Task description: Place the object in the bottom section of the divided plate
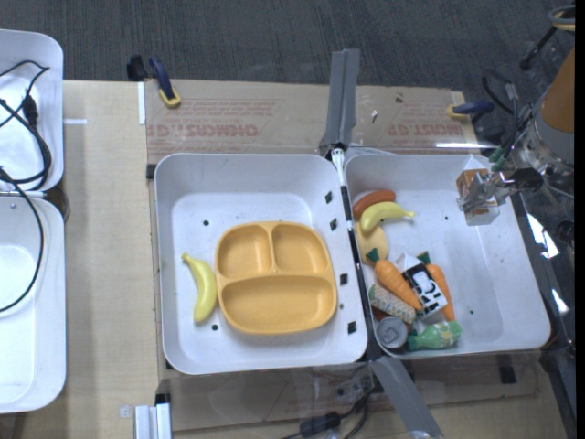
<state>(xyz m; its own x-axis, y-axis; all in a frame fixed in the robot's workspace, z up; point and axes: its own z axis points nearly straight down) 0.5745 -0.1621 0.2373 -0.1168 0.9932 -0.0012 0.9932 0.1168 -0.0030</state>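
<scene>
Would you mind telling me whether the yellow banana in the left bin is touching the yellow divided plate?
Apart. The camera view shows a strip of white bin floor between the yellow banana and the left rim of the yellow divided plate.

Yellow-orange divided plate (276, 277), yellow banana (201, 286), white bins (174, 245)

A yellow divided plate (274, 277) sits in the left bin (174, 245), a banana (202, 287) just beside it, while toy food fills the right bin (512, 309).
</scene>
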